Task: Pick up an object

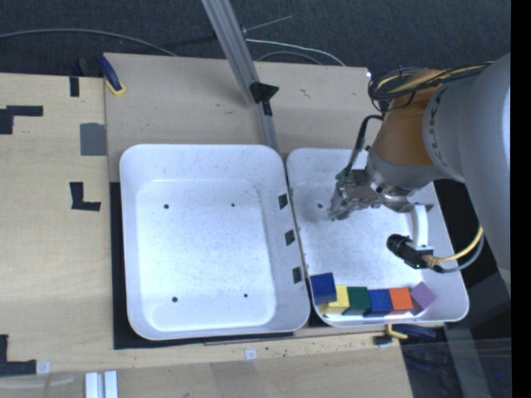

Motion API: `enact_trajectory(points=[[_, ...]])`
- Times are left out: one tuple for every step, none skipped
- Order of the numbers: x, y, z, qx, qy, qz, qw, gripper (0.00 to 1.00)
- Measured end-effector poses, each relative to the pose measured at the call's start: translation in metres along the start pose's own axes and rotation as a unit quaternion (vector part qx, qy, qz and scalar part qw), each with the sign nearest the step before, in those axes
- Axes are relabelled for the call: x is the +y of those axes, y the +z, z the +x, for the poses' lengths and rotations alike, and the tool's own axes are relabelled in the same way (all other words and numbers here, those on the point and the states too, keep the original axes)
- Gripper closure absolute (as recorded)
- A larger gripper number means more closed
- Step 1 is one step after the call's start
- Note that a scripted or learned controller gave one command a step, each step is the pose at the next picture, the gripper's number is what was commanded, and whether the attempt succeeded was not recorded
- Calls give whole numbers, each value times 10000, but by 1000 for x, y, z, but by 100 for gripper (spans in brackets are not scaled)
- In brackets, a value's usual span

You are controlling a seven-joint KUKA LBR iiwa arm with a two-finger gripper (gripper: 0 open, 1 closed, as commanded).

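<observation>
Coloured blocks (369,298) line the right bin's (375,237) near edge — well apart from the jaws (340,210), whose state cannot be told.

Arm (465,123) cut off at right edge.

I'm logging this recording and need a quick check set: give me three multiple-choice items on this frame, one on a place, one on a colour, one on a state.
1. Where do the blocks lie?
A. along the near edge of the right bin
B. in the middle of the left bin
C. on the bench outside both bins

2. What colour is the block stacked on the yellow one?
A. red
B. blue
C. white

3. Where is the gripper?
A. over the right bin, apart from the blocks
B. resting on the orange block
C. over the left bin

Key: 1 A, the row sits against that bin's near wall. 2 B, the blue block tops the yellow block. 3 A, bare bin floor separates it from the row.
</observation>
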State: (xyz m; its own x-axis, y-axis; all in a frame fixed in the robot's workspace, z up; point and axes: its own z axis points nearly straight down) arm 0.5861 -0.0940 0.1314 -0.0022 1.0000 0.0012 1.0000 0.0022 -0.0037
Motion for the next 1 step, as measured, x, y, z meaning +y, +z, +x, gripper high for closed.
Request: enact_trajectory(points=[[56, -57, -67, -33, 19, -61, 10000, 100]])
